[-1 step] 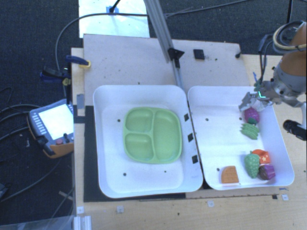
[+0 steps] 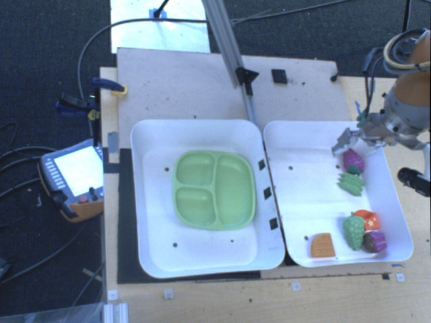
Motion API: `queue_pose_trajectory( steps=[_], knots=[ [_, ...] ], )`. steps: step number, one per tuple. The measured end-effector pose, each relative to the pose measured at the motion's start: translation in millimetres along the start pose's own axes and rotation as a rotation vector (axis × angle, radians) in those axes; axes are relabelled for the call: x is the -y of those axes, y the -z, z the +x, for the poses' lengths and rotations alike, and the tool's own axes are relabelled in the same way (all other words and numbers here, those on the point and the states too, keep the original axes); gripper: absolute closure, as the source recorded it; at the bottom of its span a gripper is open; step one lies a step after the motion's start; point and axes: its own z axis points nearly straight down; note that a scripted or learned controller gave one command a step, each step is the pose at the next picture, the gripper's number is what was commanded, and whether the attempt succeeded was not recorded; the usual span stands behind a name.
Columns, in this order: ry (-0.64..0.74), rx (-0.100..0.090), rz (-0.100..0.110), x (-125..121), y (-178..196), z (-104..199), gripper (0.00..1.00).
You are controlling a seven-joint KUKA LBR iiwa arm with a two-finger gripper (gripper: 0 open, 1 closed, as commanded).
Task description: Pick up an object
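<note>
Half over the far right side of the right bin (image 2: 303,180), hanging low with the gripper (image 2: 351,142) just above the magenta toy (image 2: 353,160) — probably lining up on it as the nearest piece. Not visibly gripping anything; being too blurred at this slant for telling open from closed. Seeing the magenta toy lying on the bin floor near the right wall, touching or almost touching the green leafy toy (image 2: 350,183) on its near side, so likely risking a nudge of both. Leaving alone the near-corner cluster — green bumpy toy (image 2: 353,232), red toy (image 2: 367,217), purple toy (image 2: 376,241), orange block (image 2: 322,245) — and the green divided plate (image 2: 215,189) in the left bin (image 2: 155,247), all lying well apart.
</note>
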Motion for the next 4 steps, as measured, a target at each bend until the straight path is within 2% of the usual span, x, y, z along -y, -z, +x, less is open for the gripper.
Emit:
queue_pose_trajectory(
  steps=[1,2,3,4],
  knots=[
    [0.002,0.000,0.003,0.3,-56.2,9.2,0.00],
    [0.002,0.000,0.003,-6.9,-101.8,5.0,0.00],
    [0.002,0.000,0.000,-8.3,-115.5,5.7,0.00],
    [0.005,0.001,-0.007,-10.4,-102.1,5.3,1.00]
  ],
)
